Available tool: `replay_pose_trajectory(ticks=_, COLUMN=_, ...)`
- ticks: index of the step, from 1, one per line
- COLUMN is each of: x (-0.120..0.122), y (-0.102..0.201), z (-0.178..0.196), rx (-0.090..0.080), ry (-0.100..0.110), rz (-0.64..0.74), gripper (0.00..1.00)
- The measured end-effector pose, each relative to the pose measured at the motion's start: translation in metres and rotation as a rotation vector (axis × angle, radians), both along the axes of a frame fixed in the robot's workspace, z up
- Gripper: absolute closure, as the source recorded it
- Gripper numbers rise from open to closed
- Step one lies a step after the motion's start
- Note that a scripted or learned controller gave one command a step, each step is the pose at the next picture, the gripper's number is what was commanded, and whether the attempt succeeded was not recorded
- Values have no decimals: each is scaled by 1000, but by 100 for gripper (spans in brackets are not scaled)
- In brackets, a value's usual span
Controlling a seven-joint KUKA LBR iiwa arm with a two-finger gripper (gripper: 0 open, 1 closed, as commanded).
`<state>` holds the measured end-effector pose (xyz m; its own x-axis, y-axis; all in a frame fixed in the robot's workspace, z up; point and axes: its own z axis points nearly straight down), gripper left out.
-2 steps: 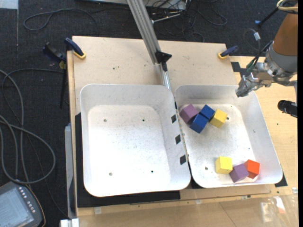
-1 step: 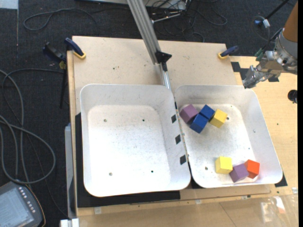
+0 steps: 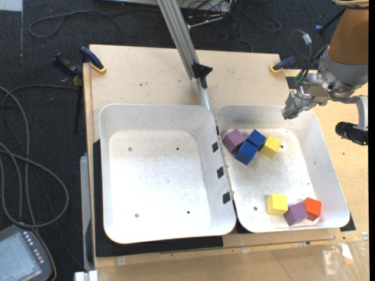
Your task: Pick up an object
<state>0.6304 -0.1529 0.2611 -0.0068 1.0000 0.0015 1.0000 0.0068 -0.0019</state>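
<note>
Purple cube (image 3: 233,139) beside blue cubes (image 3: 251,146), right bin (image 3: 328,174); claw (image 3: 291,112) state unclear.

Arm (image 3: 350,45) angled down-left — jaws apparently shut.

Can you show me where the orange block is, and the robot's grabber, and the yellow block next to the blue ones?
orange block (image 3: 313,207): camera view, on its top face.
gripper (image 3: 291,112): camera view, at its fingertips, above the right bin's far edge.
yellow block (image 3: 270,146): camera view, on its top face.
</note>
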Motion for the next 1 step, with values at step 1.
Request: replay_pose_trajectory(ticks=1, x=-13, y=45, z=4, rx=0, ry=-1, rz=0, gripper=100)
